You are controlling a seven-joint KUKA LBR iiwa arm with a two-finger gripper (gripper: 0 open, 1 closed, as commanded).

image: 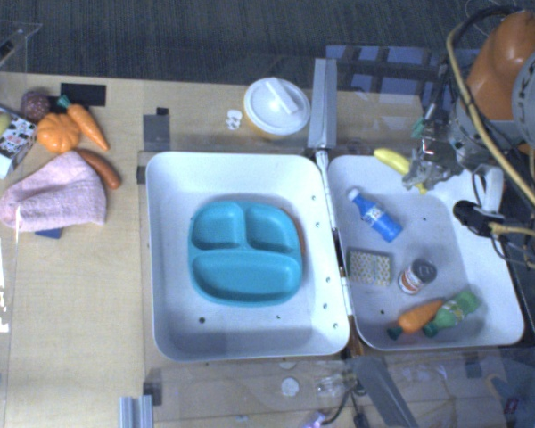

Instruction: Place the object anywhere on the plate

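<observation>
Well, from where I stand nothing has reached the plate (246,259) yet: the blue divided plate sits in the left bin (165,239) with all 3 compartments bare, well off to the left of the jaws across the divider between the 2 bins.

The gripper (425,166) hangs over the far corner of the right bin (508,315), below the arm (508,61) with its orange band. Cables and wrist hardware clutter that spot, so I cannot tell how wide the jaws stand or whether anything is caught in them.

Just left of the jaws, near the bin's far rim, lies a small yellow banana-like piece (391,160). A blue bottle (375,216) lies a little nearer the viewer and left of the jaws. Farther toward the near edge are a speckled sponge (370,267), a small can (416,275), a toy carrot (421,316) and a green item (455,308), these last 2 touching or nearly so.

By my reckoning the task is at its start: an object has still to be picked, the yellow piece being the likeliest given how close it sits, then lifted, carried left over the divider and set on the plate.
</observation>
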